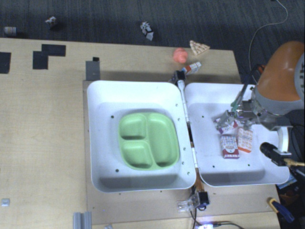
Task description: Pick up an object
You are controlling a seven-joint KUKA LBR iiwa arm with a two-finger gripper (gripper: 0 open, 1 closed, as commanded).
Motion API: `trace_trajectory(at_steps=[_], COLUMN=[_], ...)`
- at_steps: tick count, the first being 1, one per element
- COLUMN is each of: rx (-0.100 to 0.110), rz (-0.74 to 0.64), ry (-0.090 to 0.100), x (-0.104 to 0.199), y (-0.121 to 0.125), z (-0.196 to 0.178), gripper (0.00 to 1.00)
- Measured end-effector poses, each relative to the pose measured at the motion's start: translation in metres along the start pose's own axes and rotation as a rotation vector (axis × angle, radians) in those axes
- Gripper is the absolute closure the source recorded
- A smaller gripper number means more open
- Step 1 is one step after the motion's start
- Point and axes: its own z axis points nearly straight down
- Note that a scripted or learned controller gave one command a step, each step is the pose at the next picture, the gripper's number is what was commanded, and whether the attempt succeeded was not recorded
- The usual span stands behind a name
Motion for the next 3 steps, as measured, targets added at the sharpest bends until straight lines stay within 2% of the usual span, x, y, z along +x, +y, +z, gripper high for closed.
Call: trace_trajectory(at_steps=[1,2,3], rx=[-0.009,-0.014,-0.003], rz=[0.001,0.001,0.002], ry=[-0.002,-0.003,-0.002], x=[0.007,0.007,-0.077], y=[0.017,0.019,0.041], z=[0.101,0.09,0.075], gripper=[0.0,1.0,1.0])
